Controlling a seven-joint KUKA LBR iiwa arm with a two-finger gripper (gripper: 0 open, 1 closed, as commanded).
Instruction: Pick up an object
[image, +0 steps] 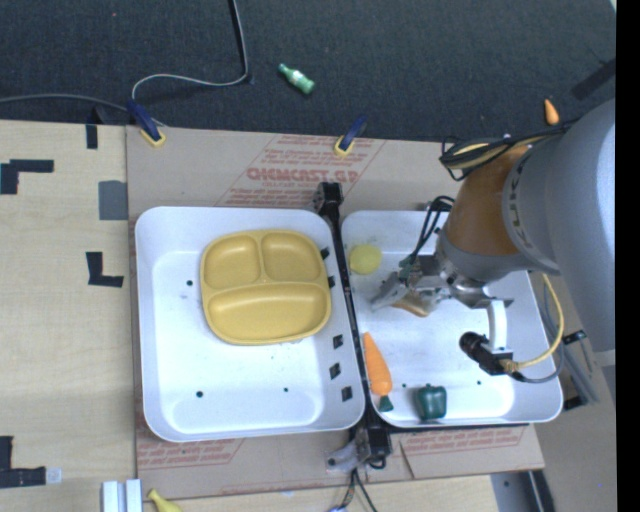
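Note:
My gripper is low inside the right bin, in its upper left part, with the grey arm and its orange band above it to the right. A small tan-brown object lies right beneath the gripper, partly hidden by it. Whether it is touched or held cannot be made out. A yellow round fruit rests just left of the gripper by the bin's left wall. An orange carrot lies lower along that wall, and a green pepper sits near the front rim.
The left bin holds a yellow divided plate. A black divider bar runs between the bins. A black and yellow cable hangs from the wrist over the right bin. A green item lies on the dark floor behind.

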